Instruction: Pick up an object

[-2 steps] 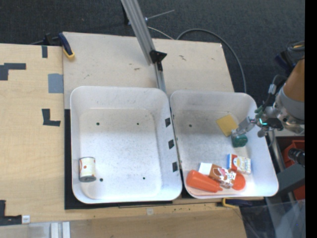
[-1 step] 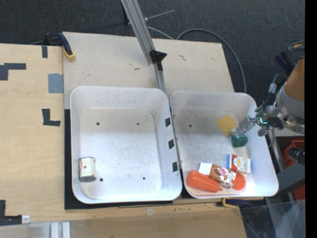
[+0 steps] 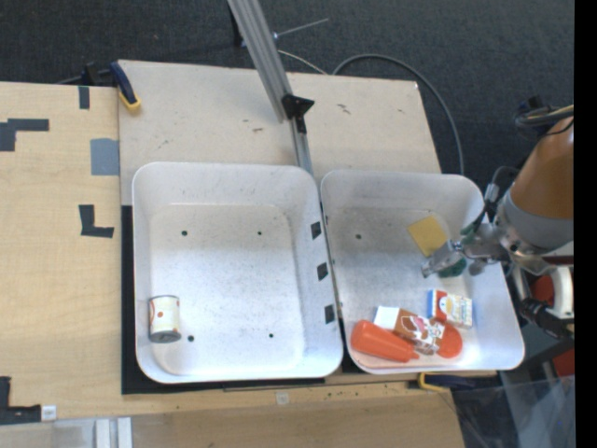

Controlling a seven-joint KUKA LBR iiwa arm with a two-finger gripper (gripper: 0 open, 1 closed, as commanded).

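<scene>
My gripper [image 3: 446, 263] hangs over the right side of the right bin [image 3: 373, 199], just right of and below a yellow sponge-like block [image 3: 428, 234]. Its fingers look small and grey-green, and nothing shows between them. Below it lies a small red, white and blue carton [image 3: 450, 307]. At the bin's front lie an orange carrot-shaped toy [image 3: 382, 343] and a brown and red packet [image 3: 424, 330]. In the left bin [image 3: 224, 180], a small white and red can [image 3: 164, 318] rests at the front left corner.
A grey metal pole [image 3: 266, 49] slants down from the top to the seam between the bins. A cable [image 3: 438, 91] curves over the bench behind the right bin. A yellow-handled clamp [image 3: 124, 86] sits at the bench's back left.
</scene>
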